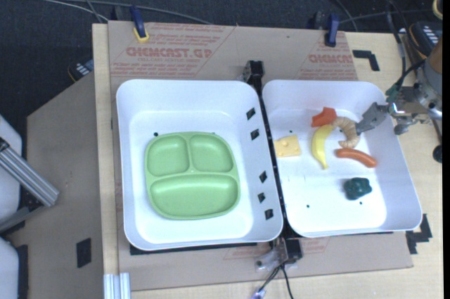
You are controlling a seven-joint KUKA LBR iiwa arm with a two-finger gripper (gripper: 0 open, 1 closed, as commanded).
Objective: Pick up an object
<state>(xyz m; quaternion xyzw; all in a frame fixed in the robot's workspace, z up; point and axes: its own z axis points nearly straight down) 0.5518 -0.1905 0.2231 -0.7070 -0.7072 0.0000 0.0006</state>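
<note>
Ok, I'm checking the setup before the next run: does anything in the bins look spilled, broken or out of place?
Nothing stands out. The green divided plate lies flat in the left bin. The toy foods, among them a banana and a cheese piece, lie loose in the right bin, with the gripper over them.

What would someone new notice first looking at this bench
The big green divided plate fills the left bin. In the right bin lies a cluster of toy food: a yellow banana, a cheese piece, an orange sausage and a dark green lump. The gripper reaches in from the right, near the cluster.
</note>
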